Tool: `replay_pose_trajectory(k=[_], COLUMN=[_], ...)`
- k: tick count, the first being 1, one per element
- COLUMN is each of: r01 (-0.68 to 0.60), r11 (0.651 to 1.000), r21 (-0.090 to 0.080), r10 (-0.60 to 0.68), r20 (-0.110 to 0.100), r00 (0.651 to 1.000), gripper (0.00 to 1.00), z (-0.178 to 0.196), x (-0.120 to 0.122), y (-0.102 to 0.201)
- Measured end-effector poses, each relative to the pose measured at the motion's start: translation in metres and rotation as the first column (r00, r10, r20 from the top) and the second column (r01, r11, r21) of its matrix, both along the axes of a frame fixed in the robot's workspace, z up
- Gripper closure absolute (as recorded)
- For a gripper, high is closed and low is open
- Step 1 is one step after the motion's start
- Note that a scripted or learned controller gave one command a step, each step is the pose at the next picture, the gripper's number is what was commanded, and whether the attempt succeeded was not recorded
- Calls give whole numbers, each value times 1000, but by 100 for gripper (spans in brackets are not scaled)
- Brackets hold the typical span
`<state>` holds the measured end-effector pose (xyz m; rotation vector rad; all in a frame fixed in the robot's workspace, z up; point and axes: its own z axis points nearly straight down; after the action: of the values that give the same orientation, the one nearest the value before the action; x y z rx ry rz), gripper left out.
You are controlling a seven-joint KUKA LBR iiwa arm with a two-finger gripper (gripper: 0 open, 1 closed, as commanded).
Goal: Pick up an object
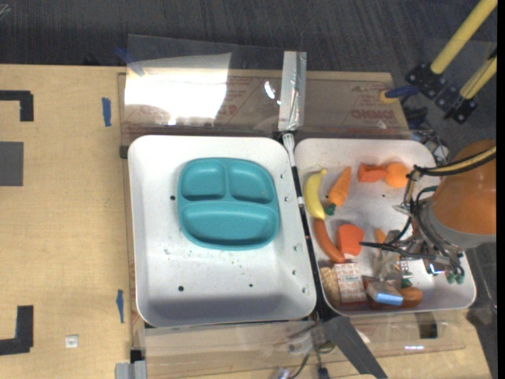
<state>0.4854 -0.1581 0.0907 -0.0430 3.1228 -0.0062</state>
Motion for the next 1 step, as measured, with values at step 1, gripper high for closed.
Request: replay_pose_trajectory(k=[1], r01=[-76], r11=[997], r21=[2], r10=[76], r20=[-5], r00=[997], gripper=[100], z=[0], x=[88], y=[12])
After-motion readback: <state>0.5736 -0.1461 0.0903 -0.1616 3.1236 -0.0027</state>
